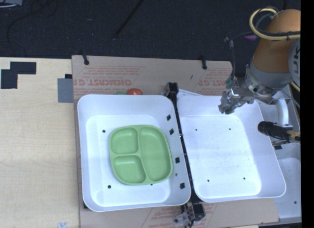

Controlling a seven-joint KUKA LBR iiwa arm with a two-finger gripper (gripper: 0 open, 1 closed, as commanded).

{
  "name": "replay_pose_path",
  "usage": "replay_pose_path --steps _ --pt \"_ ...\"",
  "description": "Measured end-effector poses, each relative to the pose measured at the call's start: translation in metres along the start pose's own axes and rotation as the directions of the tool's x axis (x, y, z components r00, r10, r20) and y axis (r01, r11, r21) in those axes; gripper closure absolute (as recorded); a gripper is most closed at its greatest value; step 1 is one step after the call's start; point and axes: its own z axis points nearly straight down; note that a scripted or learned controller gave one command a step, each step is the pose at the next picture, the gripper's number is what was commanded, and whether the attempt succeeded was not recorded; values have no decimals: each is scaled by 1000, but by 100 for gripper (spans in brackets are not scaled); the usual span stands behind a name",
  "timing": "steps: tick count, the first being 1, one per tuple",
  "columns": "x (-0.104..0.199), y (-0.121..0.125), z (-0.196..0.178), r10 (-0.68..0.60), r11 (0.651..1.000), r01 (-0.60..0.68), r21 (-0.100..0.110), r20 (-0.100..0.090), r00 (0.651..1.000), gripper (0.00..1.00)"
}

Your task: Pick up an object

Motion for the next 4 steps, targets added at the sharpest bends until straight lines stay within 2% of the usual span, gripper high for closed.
replay_pose_path --steps 1,4 --pt "43 -13 6 -2 1000 2 7 -2 1000 100" --pt "176 -68 18 -3 1000 3 8 -2 1000 100"
